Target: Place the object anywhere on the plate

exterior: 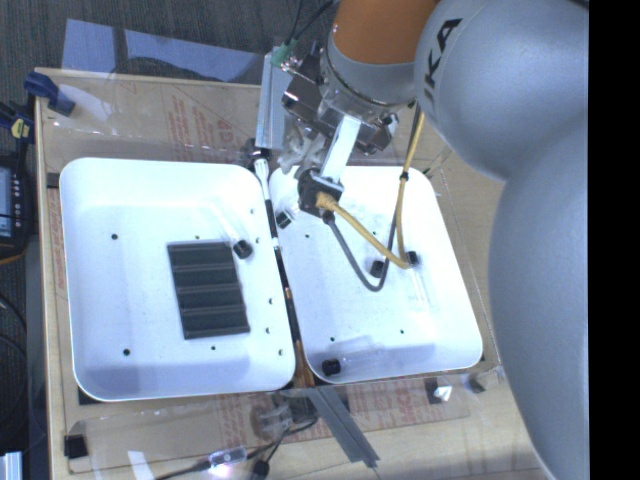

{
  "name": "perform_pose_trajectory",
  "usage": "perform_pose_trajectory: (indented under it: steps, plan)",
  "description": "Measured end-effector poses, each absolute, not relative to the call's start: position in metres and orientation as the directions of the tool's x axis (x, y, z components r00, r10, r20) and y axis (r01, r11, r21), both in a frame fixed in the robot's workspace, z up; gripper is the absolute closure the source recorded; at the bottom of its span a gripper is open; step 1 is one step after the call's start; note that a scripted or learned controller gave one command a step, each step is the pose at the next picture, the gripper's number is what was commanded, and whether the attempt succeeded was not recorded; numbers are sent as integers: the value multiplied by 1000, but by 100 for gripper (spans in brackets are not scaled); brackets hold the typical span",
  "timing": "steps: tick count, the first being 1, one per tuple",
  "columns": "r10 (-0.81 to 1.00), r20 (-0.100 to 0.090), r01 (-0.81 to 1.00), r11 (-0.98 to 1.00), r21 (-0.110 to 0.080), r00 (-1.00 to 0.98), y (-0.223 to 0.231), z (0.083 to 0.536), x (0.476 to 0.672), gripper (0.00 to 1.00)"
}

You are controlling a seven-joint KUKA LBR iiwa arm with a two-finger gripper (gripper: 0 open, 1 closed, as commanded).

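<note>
Camera view: small black block [241, 249] in the left white bin [90, 183], just beside a corner of the dark ribbed plate [208, 289] — apart from the claw [285, 168], which hangs over the bins' shared edge. Claw's state: cannot tell.

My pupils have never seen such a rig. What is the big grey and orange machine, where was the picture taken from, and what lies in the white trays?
A grey robot arm with an orange band reaches in from the right; one fixed camera looks down at a slant. Its gripper hangs above the far end of the seam between two white bins. The left bin holds a dark grey ribbed rectangular plate, a small black piece beside its corner. Whether anything is held cannot be seen.
</note>
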State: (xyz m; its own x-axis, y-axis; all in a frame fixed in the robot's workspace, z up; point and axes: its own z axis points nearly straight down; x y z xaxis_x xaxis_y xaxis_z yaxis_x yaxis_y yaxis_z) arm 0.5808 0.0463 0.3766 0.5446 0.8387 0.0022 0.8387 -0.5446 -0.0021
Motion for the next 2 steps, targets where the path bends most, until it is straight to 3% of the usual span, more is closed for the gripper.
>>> perform_pose_trajectory:
  steps: [1, 2]
  plan:
    - [849, -5, 849, -528, -7, 528, 135, 190, 593, 100]
    - [979, -2, 979, -203, -8, 203, 79, 190, 592, 100]
